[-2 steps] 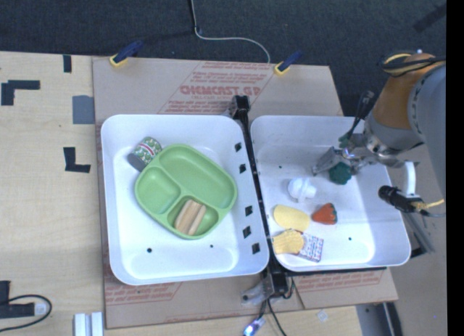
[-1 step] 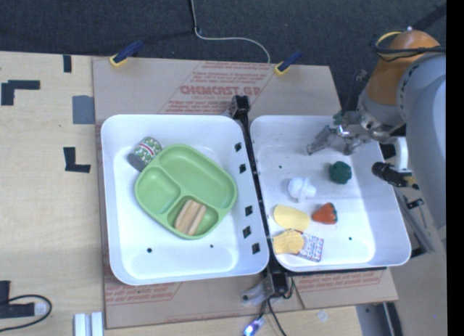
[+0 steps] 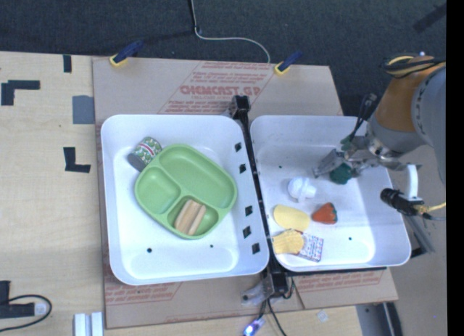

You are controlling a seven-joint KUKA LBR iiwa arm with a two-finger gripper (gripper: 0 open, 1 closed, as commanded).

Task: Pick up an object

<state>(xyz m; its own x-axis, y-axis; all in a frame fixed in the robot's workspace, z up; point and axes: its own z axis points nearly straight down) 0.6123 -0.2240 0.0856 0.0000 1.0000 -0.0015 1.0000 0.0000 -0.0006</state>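
Observation:
My gripper (image 3: 339, 170) is over the upper right part of the right bin (image 3: 362, 251), at the end of the grey arm with its orange band (image 3: 399, 102). A small dark green object (image 3: 341, 175) sits between its two fingers, and the gripper is shut on it. Below and to its left, on the bin floor, lie a white object (image 3: 300, 189), a yellow lemon-shaped piece (image 3: 291, 217), a red strawberry-like piece (image 3: 325, 214), a yellow waffle-like piece (image 3: 286, 242) and a patterned packet (image 3: 312, 248).
The left bin (image 3: 123, 255) holds a green divided plate (image 3: 185, 182) with a tan bun (image 3: 190, 216) in one compartment, and a small can (image 3: 145, 152) at the plate's upper left. A divider wall (image 3: 250, 182) separates the bins.

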